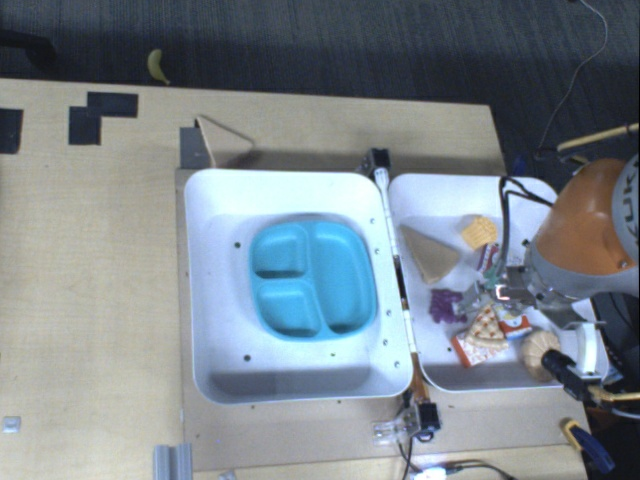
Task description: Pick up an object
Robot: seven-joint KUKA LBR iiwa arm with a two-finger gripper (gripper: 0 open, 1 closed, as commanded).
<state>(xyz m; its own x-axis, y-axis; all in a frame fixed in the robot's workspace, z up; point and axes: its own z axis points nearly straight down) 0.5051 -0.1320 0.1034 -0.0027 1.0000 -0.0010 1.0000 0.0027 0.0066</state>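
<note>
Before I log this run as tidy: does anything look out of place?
One thing: a small yellow banana-shaped object lies on the dark floor beyond the bench, away from both bins. The blue tray sits squarely in the left bin.

Arm (pixel 590 233) low, wrist bent downward.

- You have two white bins (pixel 215 268) side by side.
- One blue divided plate (pixel 312 278) (three compartments).
- One yellow cracker (pixel 479 232).
- One purple toy (pixel 445 305).
- One tan wedge (pixel 432 253).
</note>
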